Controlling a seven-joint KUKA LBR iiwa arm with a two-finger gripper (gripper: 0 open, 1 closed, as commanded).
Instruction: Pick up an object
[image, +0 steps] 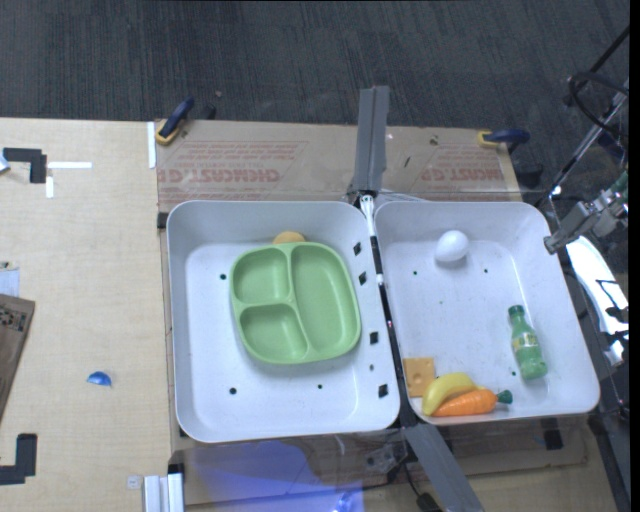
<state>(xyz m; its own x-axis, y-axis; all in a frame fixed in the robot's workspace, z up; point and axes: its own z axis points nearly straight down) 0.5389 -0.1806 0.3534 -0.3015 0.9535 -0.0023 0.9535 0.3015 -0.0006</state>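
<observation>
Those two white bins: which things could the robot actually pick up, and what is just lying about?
Pickable:
green divided plate
white egg
green bottle
banana
carrot
cracker
orange thing behind the plate

Lying about:
blue clamp
small blue piece
cardboard sheet

Lighting: bright, even, overhead; diffuse. Shadows: soft and short, beneath the green divided plate (296, 301) and along the inner walls of both white bins (190, 330). Glare: bluish-white patch at the bottom edge, below the left bin; mild sheen on bin floors. Focus: slightly soft throughout; fine detail grainy. Dark floor at top underexposed.
</observation>
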